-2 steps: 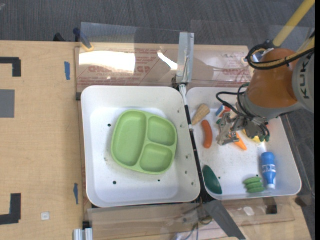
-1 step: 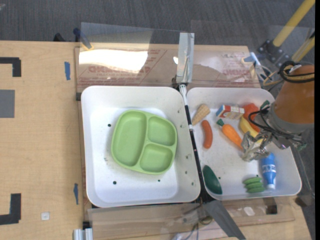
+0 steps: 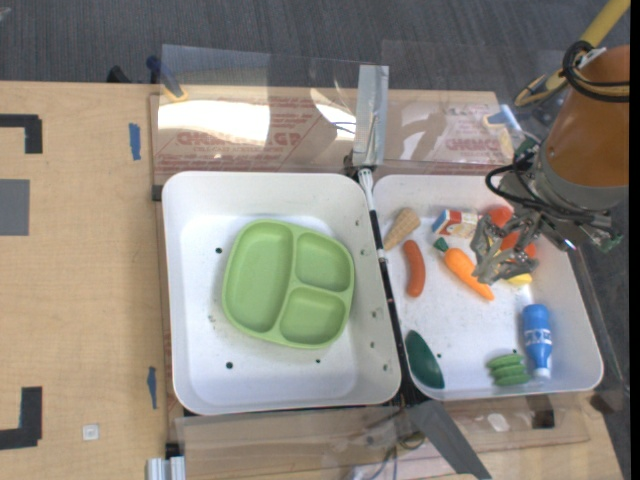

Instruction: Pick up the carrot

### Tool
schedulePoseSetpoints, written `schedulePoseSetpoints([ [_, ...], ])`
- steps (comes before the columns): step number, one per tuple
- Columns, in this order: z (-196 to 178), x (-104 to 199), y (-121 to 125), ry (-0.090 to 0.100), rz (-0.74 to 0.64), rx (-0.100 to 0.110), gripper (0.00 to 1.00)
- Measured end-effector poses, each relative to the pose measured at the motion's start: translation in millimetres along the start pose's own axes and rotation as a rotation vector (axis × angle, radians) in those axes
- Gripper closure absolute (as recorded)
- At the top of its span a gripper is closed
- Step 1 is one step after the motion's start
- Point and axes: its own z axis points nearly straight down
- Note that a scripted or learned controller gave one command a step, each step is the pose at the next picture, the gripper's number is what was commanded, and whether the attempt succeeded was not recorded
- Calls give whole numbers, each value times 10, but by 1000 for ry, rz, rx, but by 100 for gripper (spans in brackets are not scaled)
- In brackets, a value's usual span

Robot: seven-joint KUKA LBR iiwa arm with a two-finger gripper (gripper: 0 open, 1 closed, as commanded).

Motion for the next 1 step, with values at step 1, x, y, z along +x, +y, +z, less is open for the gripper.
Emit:
schedulePoseSetpoints([
  [1, -55, 6, -5, 0, 6, -3, 100],
])
